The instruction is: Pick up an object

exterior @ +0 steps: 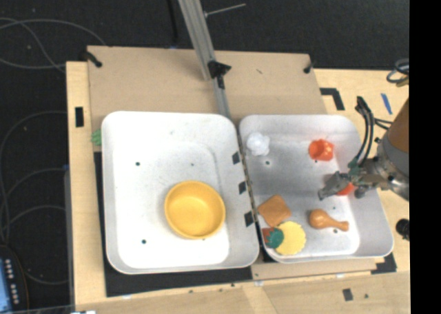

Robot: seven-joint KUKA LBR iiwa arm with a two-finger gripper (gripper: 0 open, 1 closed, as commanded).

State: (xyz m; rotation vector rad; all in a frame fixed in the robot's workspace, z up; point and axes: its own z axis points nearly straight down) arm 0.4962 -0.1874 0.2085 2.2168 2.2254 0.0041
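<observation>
Two white bins on the bench, gripper [335,186], grip unreadable, low in the right bin [303,127] near a tan pear-shaped toy [325,220], could easily close on air.

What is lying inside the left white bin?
Inside the left bin lies one yellow bowl, upright, near its front right. The bin floor under the bowl is covered, so nothing there can be judged.

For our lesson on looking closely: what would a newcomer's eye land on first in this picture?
Probably the yellow bowl, alone in the left bin. Next, the cluster of small bright things in the right bin: an orange-red piece near the back, a tan pear-shaped toy and a yellow disc near the front. The gripper hangs over that bin from the right.
</observation>
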